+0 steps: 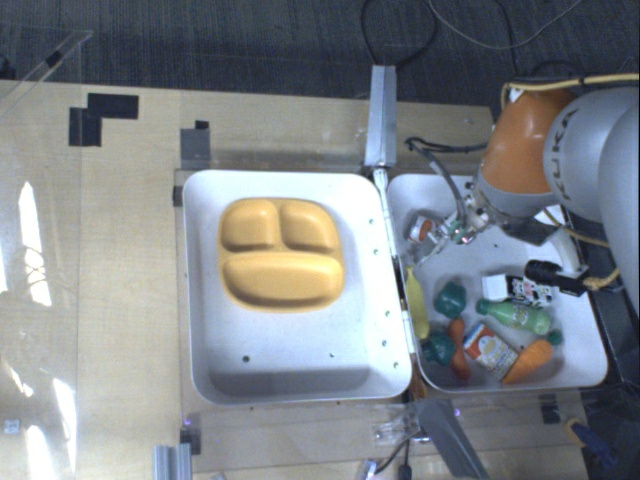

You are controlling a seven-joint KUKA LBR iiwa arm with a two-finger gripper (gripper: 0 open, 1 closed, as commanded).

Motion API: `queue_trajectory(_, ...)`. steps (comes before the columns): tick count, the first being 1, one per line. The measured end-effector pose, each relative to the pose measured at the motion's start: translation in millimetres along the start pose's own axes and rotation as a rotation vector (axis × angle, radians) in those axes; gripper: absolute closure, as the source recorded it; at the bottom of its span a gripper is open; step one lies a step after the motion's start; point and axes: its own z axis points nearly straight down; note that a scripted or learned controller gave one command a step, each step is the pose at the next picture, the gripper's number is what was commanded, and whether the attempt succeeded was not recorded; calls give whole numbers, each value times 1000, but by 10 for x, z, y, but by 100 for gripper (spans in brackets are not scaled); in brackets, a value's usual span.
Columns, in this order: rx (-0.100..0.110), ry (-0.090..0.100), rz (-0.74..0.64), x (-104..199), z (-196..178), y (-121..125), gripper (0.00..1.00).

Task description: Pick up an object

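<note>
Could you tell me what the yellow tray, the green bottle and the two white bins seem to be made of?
Yellow tray: likely moulded plastic, matte, with soft rounded compartments and even colour.
Green bottle: probably translucent plastic, glossy, with highlights along its body; too small to be sure.
White bins: they look like painted sheet metal or hard plastic, smooth and slightly shiny, with small dots like rivets or holes along the left bin's wall.

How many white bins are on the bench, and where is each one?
2. The left bin holds a yellow divided tray. The right bin holds the small objects, under the arm; the arm may hide some of its contents.
</note>
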Motion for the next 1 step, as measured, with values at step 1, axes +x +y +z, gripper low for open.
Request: queue_trajectory(1, -5, -2, -4, 4, -107, 32, 100)
